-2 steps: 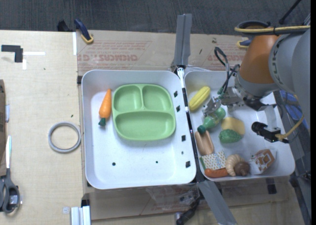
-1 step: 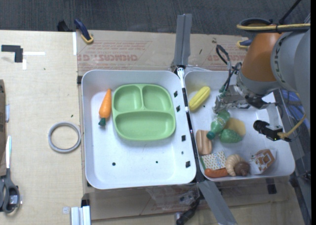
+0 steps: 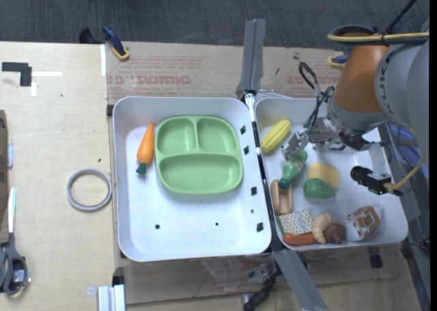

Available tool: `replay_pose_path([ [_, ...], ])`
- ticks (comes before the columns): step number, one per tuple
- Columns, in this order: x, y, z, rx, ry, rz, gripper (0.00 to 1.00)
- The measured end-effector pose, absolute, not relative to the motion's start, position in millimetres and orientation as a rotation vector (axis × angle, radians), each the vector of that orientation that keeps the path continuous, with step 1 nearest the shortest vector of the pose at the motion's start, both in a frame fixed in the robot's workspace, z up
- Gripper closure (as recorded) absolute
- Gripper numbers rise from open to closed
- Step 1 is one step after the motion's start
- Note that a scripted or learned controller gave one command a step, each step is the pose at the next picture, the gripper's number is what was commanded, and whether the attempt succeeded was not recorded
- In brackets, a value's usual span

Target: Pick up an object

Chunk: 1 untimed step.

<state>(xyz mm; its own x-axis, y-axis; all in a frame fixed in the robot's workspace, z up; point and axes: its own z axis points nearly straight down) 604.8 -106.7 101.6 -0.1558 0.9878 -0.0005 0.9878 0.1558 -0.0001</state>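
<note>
One gripper [image 3: 296,147], state unclear, hovers just beside the yellow corn [image 3: 275,135].

- Two bins sit side by side: the left bin [image 3: 130,186] and the right bin [image 3: 386,231].
- In the left bin, a divided plate [image 3: 199,154] lies toward the far side, with a toy carrot [image 3: 145,146] just left of it.
- In the right bin, a toy corn cob [image 3: 275,135] lies far left.
- A toy hot dog [image 3: 281,195] lies nearer, by the left wall.
- A tape ring [image 3: 89,188] lies on the bench [image 3: 54,132], left of the bins.
- Scissors [image 3: 12,262] lie at the near left edge.
</note>
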Motion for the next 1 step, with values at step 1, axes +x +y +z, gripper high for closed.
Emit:
replay_pose_path([
  [1,605.0,-97.7,92.0,1.872,2.523,-0.002,0.00],
])
